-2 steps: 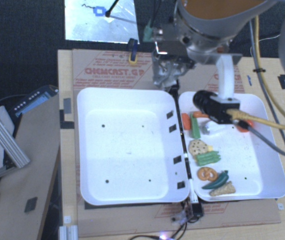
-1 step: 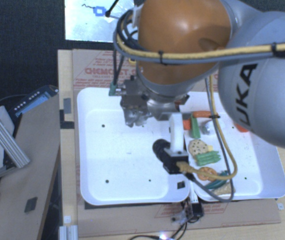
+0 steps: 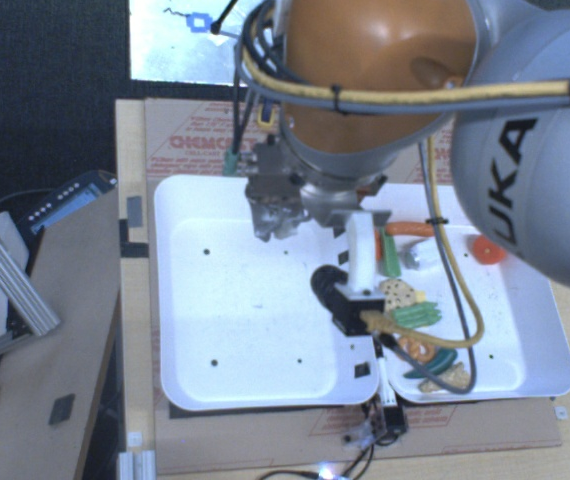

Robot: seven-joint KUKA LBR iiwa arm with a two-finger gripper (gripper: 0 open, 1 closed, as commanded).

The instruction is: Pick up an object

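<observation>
My gripper hangs over the far part of the left white bin, near its back wall, with nothing visible beneath it. The objects lie in the right bin. There is an orange carrot-like stick, a green piece and a red-orange round piece. Nearer the front lie a beige dotted wedge and a green pea pod. An orange piece and a teal piece lie by the front rim. The arm's big orange-and-grey body hides the back of both bins.
The bins rest on a cardboard sheet on the bench. A metal frame and a dark device stand off to the left. A yellow cable loops down over the right bin.
</observation>
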